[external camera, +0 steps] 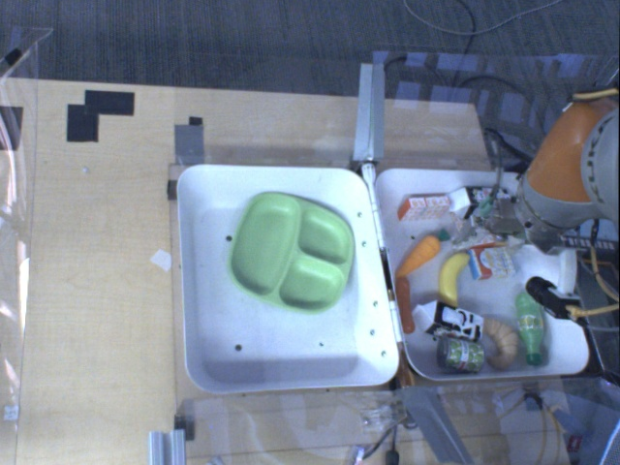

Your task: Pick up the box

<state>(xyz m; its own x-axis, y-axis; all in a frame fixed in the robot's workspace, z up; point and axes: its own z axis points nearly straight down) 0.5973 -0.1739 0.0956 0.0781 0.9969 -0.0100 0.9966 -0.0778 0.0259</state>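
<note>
arm [581, 158] cut off (right edge), claw [494, 216] blurred.

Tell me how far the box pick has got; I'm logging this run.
Nothing looks done yet. The box lies flat at the back of the right bin, among the carrot, banana and green bottle. In hand: the gripper hangs over the bin's back, beside the box, but I cannot tell whether it holds anything. Left: grasp the box and lift it clear.
</note>
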